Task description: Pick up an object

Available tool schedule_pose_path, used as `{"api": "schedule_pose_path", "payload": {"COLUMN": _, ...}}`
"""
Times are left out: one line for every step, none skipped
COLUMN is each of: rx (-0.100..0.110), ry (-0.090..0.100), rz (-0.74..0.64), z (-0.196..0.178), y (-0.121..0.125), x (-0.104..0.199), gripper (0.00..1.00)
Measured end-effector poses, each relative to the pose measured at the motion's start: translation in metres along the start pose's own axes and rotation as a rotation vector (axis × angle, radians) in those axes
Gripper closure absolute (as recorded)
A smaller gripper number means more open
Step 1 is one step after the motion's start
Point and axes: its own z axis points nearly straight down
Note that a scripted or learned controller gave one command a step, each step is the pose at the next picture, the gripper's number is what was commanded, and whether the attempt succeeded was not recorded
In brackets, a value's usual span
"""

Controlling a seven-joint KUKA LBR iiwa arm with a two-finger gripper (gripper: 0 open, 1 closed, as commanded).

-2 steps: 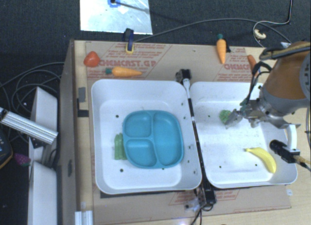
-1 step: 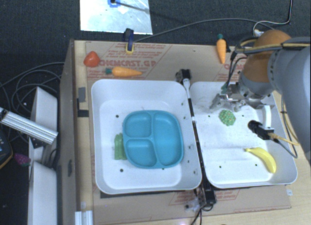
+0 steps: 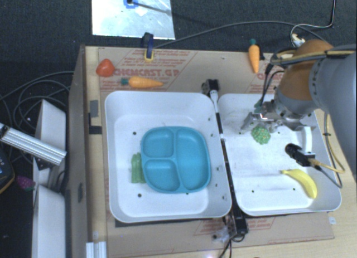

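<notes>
Camera view, looking down at a slant on two shallow white bins side by side on a cardboard-topped counter (image 3: 167,73). The grey arm with its orange band reaches in from the right over the right bin (image 3: 329,198). Its tool (image 3: 258,122) hangs low near the bin's upper middle; whether it is wide or narrow cannot be told from here.

A small green knobbly object (image 3: 260,135), roundish with no clear long axis, lies just below the tool, touching or nearly so; nothing shows it gripped. It looks the likeliest target.

A yellow banana (image 3: 302,180) lies well apart, toward the bin's lower right, its long axis running from upper left to lower right. The left bin (image 3: 120,109) carries a blue divided plate (image 3: 175,159).
</notes>
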Motion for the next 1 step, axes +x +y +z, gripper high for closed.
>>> {"api": "schedule_pose_path", "payload": {"rx": -0.003, "ry": 0.0, "rz": -0.001, "z": -0.0113, "y": 0.0012, "x": -0.0002, "gripper": 1.0}}
